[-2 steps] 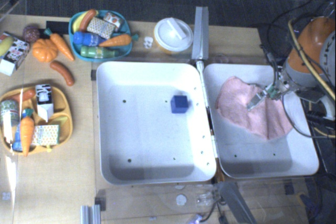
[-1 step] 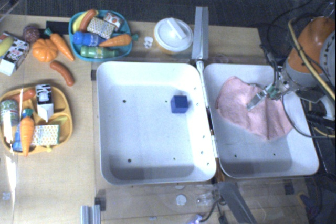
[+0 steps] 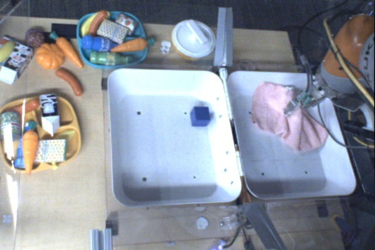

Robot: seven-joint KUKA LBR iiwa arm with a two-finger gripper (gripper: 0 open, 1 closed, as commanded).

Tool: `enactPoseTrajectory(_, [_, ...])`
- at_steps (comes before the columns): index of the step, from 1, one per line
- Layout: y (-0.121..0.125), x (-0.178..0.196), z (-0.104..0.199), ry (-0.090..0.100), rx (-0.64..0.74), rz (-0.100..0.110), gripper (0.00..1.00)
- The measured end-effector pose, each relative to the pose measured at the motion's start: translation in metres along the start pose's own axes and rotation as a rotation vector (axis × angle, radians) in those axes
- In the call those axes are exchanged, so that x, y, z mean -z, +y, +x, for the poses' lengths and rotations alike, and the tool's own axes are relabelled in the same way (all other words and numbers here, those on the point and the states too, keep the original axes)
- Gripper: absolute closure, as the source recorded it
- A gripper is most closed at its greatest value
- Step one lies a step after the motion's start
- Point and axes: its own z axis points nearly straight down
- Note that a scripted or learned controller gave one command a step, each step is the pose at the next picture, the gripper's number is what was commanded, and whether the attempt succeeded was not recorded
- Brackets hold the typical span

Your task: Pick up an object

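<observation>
Gripper (image 3: 302, 99) sits down on the pink cloth (image 3: 284, 117), seemingly at the grasp step; grip state cannot be told; next comes a lift.

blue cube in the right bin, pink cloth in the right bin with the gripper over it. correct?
One thing is off: the small blue cube lies in the left white bin, near its right wall, not the right one. The rest holds: the crumpled pink cloth is in the right white bin, with the gripper at its upper right edge, as the camera view shows.
</observation>
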Motion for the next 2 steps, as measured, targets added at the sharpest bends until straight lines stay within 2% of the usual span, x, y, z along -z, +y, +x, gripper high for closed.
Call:
enactPoseTrajectory(1, [0.075,0.104,0.057,0.009,0.129,0.008,1.00])
enactPoseTrajectory(2, [0.028,0.124,0.070,0.012,0.238,0.011,1.00])
